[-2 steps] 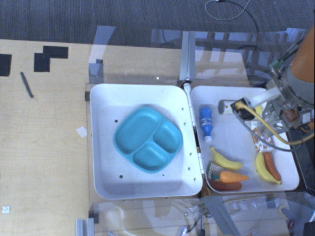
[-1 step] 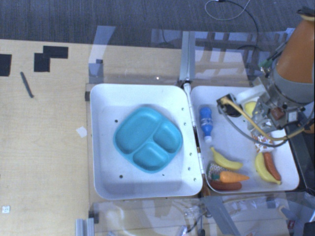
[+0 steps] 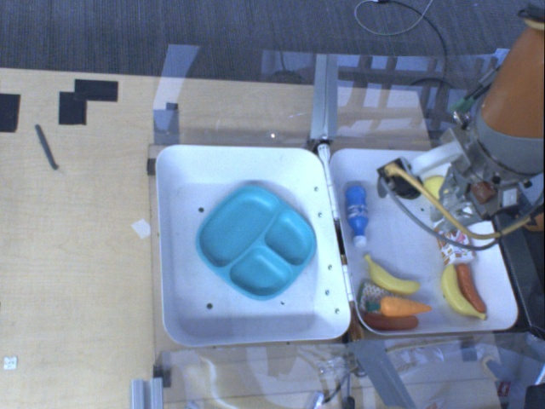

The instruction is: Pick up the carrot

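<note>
Seen from above at a slant, two shallow white bins sit side by side on a pale wooden bench. The left bin (image 3: 174,254) holds a blue divided plate (image 3: 257,241) with three compartments, lying near the middle of its floor. The right bin (image 3: 502,313) holds several items: a small blue bottle (image 3: 356,214) lies near its left wall, a yellow banana (image 3: 391,278) lies below the bottle, and just under that banana rests the carrot (image 3: 402,306), orange and lying roughly level near the bin's front left corner. A dark red sausage-shaped item (image 3: 391,322) lies touching the carrot's lower side. Toward the front right corner a second banana (image 3: 457,293) curves beside a reddish-brown sausage-shaped item (image 3: 470,286). The grey arm with its orange band (image 3: 518,83) reaches in from the right over the bin's upper right part, cables looping below it. Its gripper (image 3: 454,201) hangs well apart from the carrot; whether it is spread or closed cannot be told
</note>
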Robot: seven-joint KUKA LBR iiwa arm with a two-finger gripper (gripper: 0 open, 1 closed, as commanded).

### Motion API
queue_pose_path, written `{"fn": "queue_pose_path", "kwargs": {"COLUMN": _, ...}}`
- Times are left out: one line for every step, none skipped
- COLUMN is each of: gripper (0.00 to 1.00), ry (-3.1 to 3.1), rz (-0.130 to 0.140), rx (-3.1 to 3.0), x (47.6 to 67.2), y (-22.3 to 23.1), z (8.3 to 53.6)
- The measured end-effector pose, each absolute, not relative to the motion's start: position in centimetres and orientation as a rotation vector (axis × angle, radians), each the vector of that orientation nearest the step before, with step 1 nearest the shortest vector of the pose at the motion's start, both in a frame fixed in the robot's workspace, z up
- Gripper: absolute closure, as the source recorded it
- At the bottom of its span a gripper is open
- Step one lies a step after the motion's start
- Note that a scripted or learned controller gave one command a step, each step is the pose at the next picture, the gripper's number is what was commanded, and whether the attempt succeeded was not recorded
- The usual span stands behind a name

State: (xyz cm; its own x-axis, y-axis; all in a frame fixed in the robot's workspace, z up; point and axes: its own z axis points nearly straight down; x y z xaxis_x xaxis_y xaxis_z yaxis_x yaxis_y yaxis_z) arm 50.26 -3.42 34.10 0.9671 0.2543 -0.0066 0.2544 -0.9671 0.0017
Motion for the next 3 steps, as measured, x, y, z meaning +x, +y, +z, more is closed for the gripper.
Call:
{"fn": "queue_pose_path", "kwargs": {"gripper": 1.00, "ry": 0.413, "rz": -0.014, "rx": 3.111, "x": 50.5, "y": -3.4, "z": 34.9}}
{"fn": "queue_pose_path", "kwargs": {"gripper": 1.00, "ry": 0.425, "rz": -0.020, "rx": 3.108, "x": 50.7, "y": -3.4, "z": 35.7}}
{"fn": "queue_pose_path", "kwargs": {"gripper": 1.00, "ry": 0.438, "rz": -0.024, "rx": 3.105, "x": 50.9, "y": -3.3, "z": 36.5}}
